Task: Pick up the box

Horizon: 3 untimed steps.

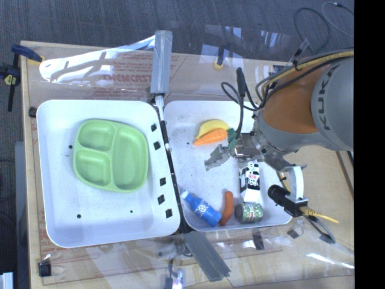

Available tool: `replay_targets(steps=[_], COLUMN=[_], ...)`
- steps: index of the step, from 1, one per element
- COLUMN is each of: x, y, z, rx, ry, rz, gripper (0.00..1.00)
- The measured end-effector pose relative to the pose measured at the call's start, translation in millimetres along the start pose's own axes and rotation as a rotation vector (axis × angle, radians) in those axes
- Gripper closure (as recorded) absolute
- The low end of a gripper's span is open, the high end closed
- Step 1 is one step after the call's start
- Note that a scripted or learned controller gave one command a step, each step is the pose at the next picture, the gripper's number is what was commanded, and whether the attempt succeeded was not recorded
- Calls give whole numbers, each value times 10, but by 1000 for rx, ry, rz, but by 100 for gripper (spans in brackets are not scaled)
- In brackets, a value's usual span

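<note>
The box (250, 182) is a small white carton with black cow patches, lying in the right bin (192, 179) near its right wall. My gripper (215, 158) hovers over the middle of that bin, left of and slightly above the box, just below the carrot (210, 137). Its fingers look open with nothing between them. The box sits apart from the gripper, partly under the grey wrist.
A yellow banana (214, 126) lies beside the carrot. Along the bin's front edge are a blue bottle (201, 208), a red sausage (228, 205) and a green can (250, 212). The left bin (54, 215) holds a green divided plate (112, 155).
</note>
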<state>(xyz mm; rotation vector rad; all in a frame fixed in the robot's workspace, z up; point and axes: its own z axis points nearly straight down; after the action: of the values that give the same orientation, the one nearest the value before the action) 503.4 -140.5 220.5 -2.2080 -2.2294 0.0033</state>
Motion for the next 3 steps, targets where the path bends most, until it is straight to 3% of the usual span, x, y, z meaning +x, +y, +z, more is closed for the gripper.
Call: replay_targets(steps=[1,2,3], x=[-39,253,86], y=[200,349,959], z=[1296,1270,1284], rx=[-2,-5,-1], ry=[-1,-18,-1], rz=[-160,-115,-22], gripper=[0,0,0])
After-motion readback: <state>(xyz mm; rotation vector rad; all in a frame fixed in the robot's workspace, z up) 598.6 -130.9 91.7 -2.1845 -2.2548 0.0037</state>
